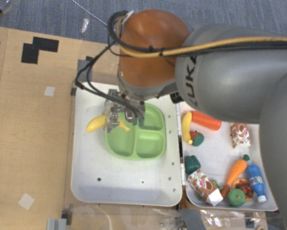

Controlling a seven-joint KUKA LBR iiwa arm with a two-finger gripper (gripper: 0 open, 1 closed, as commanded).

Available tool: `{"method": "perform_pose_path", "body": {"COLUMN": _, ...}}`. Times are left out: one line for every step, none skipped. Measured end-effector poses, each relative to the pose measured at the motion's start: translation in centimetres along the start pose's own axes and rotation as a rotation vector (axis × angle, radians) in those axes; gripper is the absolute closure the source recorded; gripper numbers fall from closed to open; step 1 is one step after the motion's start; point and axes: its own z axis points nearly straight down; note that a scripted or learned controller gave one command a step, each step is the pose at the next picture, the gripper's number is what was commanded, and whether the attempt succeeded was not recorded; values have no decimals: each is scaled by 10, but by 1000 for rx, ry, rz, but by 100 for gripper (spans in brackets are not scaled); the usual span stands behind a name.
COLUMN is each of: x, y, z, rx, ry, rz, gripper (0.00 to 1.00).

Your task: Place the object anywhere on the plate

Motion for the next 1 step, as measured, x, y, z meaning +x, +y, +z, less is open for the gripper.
{"method": "perform_pose_path", "body": {"x": -1, "y": 0, "z": -1, "rx": -1, "ry": -3, "rz": 1, "gripper": 0}}
